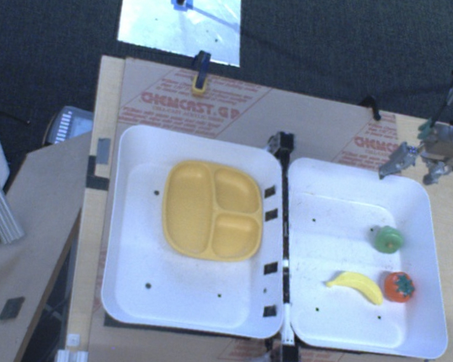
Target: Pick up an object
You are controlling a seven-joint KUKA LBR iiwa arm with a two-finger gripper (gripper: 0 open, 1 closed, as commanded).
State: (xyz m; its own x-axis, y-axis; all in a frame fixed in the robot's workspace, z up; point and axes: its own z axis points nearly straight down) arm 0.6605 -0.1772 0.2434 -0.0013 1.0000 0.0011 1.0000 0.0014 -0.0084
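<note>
Three toys low on the right side of the right bin, gripper up past its far rim.

Banana (356, 285) lying flat on the floor of the right bin (320, 233), long axis running nearly left to right with a slight downward tilt toward the right, just beside a red tomato (399, 286) at its right end; green apple (387, 239) a little above both, apart from them. Gripper (417, 163) hovering beyond the bin's top right rim, fingers spread wide and nothing between them. All three toys down and slightly left of the gripper in the picture, apple nearest, banana farthest. Probably a reach down into the bin, then, for the banana, a closing across its short width. Yellow divided plate (211, 210) alone in the left bin (129, 229), well apart from the gripper.
</note>
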